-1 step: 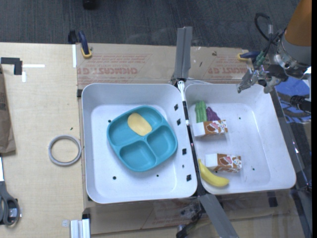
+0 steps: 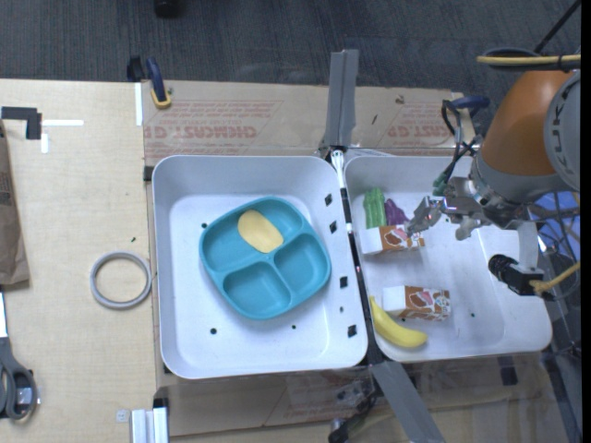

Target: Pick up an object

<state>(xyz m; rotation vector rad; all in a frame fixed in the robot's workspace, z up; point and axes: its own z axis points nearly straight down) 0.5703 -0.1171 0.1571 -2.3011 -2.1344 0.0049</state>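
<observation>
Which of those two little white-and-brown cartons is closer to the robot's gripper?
The upper carton, beside the green item; the gripper hovers right at it. The other carton lies lower, by the banana.

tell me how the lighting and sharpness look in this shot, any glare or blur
Camera view: even, soft lighting, with faint shadows inside the left bin beside the blue tray; the white bin walls are bright but not blown out; slight softness overall, and the gripper over the right bin is too blurred and small to read.
</observation>
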